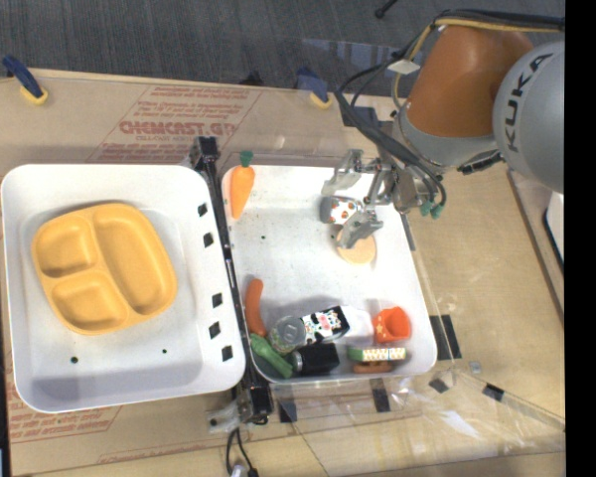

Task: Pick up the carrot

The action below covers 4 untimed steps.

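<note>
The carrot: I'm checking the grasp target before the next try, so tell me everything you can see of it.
The carrot is a small orange toy, plastic by its look, with a green stub at its top. It lies in the far left corner of the right bin, tip pointing toward the camera, against the wall next to the left bin. Nothing grips it; the gripper is apart, to its right.

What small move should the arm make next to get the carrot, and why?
Probably shift the gripper left toward the carrot. The carrot lies at the right bin's far left corner, while the gripper hangs nearer the bin's right side, above a tan disc.
</note>
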Tool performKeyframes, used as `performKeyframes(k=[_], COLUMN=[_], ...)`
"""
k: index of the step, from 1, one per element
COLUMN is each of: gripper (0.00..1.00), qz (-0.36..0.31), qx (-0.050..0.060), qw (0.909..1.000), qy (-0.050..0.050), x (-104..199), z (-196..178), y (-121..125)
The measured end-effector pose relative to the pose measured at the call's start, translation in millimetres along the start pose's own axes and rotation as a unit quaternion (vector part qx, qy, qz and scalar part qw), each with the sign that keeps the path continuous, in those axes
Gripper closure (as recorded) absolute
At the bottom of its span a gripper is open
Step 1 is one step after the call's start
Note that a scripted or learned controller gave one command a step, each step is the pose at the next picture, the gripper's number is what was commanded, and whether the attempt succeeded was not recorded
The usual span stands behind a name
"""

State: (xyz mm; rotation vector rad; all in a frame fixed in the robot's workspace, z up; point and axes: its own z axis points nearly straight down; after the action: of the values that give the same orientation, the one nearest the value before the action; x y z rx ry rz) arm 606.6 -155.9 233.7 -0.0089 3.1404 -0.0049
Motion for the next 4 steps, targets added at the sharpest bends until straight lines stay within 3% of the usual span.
performKeyframes(k=[1,2,3,4], gripper=[0.00,1.00,1.00,1.00], qz=[-0.017,-0.020,-0.296,-0.406], qx=[-0.005,-0.001,0.000,0.000], qw=[0.9998,0.9998,0.9553,0.9137], qy=[0.008,-0.003,-0.003,-0.003], x=[-39.4,-46.5,-6.9,-11.6], z=[143.1,121.0,49.1,14.8], y=[42.8,41.4,27.5,5.3])
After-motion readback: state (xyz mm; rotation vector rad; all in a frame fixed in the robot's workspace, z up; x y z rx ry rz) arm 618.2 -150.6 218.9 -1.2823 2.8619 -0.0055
